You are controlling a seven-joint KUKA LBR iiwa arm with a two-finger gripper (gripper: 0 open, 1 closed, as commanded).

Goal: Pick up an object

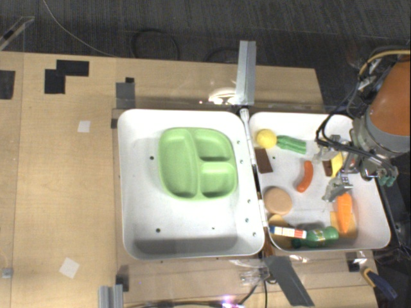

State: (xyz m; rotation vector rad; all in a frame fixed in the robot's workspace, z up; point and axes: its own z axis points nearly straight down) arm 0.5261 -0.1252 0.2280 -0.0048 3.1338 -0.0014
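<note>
Green bottle (319,237) lying along near wall of right bin (379,239), red-labelled item just left of it. Orange carrot (345,213) just beyond, at right. Gripper (338,186) poised directly over carrot's far end; finger opening cannot tell, nothing visibly gripped. Farther: tan round piece (278,200), red sausage (304,176), yellow ball (265,138). Green divided tray (196,162) in left bin (138,236).

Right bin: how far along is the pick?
Nothing looks picked yet: the carrot, sausage, lemon and bottle all lie in the right bin. In hand: the end effector hangs low just above the carrot. Left: grip an object and lift it.
</note>
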